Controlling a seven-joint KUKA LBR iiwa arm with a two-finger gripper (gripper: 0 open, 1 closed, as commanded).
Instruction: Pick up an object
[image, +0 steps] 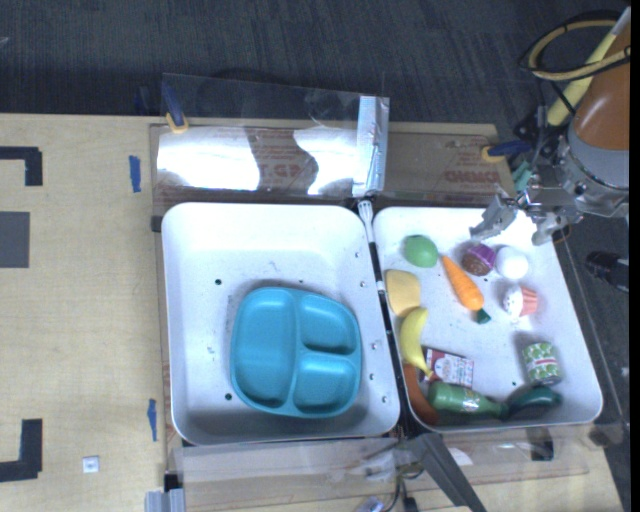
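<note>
My claw (520, 215) hangs over the right bin's (585, 345) far edge, fingers apart and holding nothing. The purple ball (479, 259) lies just below and inboard of it; the carrot (463, 283) runs diagonally beside it.

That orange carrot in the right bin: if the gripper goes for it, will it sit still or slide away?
The carrot looks like smooth, rigid toy plastic, so it is probably light and may slip. Its tapered round body could roll sideways on the bin floor. The purple onion beside its top may get nudged.
</note>
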